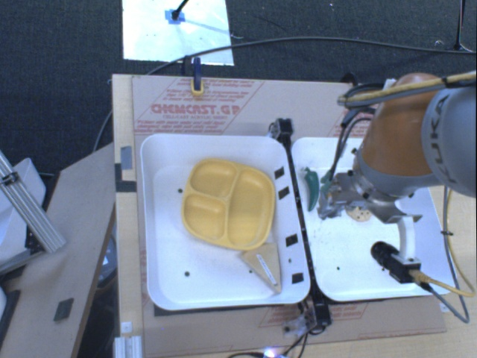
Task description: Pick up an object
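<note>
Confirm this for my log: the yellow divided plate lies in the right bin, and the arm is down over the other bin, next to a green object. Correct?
Not quite. The camera view shows the yellow divided plate in the left bin, not the right one. The rest holds: the arm is down over the other bin, the right bin, next to the green object.

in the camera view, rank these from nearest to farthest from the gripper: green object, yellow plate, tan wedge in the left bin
Measured from the gripper, in the right bin:
1. green object, just beside it, by the right bin's left wall.
2. yellow plate, middle of the left bin.
3. tan wedge, left bin's lower right; close to the plate's rank.
</note>
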`<action>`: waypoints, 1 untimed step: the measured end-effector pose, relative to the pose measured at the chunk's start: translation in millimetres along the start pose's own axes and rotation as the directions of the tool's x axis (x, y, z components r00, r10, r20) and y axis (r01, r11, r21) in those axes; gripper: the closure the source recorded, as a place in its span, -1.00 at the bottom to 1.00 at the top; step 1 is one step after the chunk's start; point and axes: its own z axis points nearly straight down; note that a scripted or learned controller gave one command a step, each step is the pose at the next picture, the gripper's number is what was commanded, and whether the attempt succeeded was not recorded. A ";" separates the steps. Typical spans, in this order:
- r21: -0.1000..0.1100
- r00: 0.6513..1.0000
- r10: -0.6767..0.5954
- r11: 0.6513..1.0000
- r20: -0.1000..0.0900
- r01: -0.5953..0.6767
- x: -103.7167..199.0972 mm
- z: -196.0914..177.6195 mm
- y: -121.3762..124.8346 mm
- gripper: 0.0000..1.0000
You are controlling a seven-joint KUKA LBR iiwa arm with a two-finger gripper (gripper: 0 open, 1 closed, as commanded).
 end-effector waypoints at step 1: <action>0.000 1.000 0.001 1.000 0.000 -0.001 55.0 -10.1 6.1 1.00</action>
